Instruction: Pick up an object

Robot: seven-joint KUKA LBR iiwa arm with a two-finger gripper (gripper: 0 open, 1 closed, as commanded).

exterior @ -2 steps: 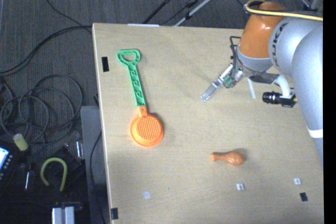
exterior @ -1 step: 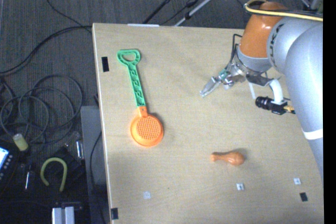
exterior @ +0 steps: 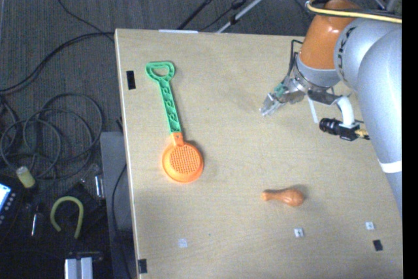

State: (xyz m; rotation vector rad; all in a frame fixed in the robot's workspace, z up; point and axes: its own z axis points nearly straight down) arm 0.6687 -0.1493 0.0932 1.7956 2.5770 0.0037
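Orange piece: small, pear-shaped with a thin neck pointing left; lies flat on the surface toward the lower right; apart from every other thing
Strainer spoon: green perforated handle with a loop at the top end, orange round mesh head at the lower end; lies on the left half of the surface, its handle running from upper left down to the head; well apart from the orange piece
Claw: hangs over the upper right of the surface, pointing left and downward; above and well apart from the orange piece; nothing lies between its tips; whether the tips are spread or pressed together cannot be told at this size
Arm: grey, with the orange band above the wrist; enters from the right; a small black fitting juts from its side just below the claw
Surface: pale tan board; a few small dark and light markers near its left and lower edges
Floor: dark carpet to the left and above; black cables loop across it; a yellow-green curved piece lies at lower left; tripod legs cross at the top
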